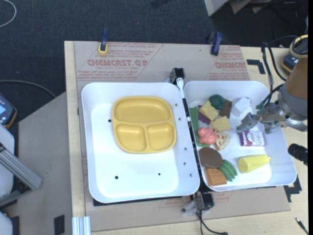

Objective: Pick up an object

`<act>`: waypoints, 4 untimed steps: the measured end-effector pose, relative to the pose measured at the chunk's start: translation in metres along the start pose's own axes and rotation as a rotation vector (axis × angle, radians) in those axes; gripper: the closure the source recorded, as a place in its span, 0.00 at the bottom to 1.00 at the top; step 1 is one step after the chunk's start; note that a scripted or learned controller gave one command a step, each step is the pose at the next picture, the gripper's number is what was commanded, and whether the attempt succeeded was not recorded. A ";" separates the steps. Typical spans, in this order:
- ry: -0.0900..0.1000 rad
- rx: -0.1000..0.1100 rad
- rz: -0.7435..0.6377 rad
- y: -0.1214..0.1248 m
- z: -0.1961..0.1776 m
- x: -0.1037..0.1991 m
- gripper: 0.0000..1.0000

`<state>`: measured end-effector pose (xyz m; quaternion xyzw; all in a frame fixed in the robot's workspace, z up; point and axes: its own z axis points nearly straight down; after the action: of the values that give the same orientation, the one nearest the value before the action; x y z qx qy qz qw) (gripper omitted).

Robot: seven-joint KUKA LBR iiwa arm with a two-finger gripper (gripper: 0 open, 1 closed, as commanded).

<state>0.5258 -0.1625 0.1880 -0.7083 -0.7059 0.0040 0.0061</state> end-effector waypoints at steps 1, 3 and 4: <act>-0.003 -0.014 -0.003 0.003 -0.007 0.000 0.00; -0.003 -0.014 -0.003 0.005 0.098 -0.010 0.00; -0.011 -0.025 -0.001 0.007 0.083 -0.013 1.00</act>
<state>0.5317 -0.1748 0.1050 -0.7080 -0.7062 -0.0011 -0.0067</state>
